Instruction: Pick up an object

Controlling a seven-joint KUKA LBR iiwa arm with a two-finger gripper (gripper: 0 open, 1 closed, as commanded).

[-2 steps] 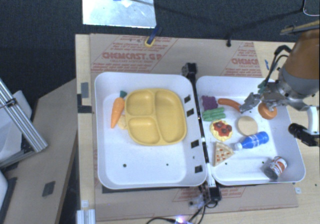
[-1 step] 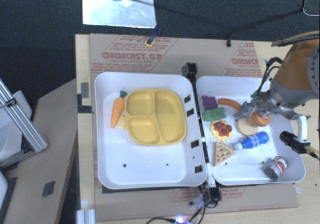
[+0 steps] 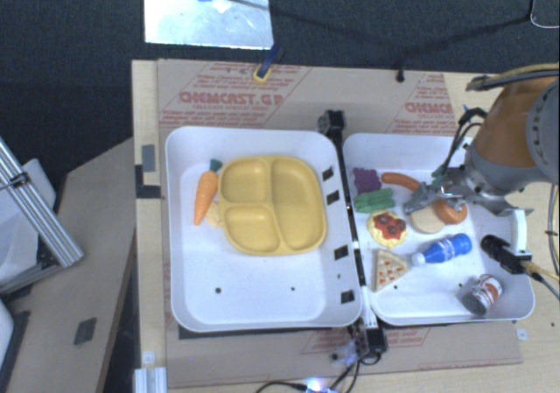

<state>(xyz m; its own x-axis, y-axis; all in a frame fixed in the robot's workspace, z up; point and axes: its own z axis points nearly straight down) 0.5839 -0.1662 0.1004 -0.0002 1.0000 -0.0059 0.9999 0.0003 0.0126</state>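
A: Hovering low in the right bin [image 3: 525, 295], the tool [image 3: 429, 199] sits just beside the bread roll [image 3: 427, 220]. Whether it is spread or pressed together, I cannot tell.

B: And the roll?

A: It lies touching an orange fruit [image 3: 452, 211], directly under the tool tip, with the small pizza [image 3: 388, 228] just to its left.

We see a shallow white left bin [image 3: 188, 295] holding a yellow three-compartment plastic plate [image 3: 267, 205], with an orange toy carrot [image 3: 204, 194] just beside the plate's left edge.
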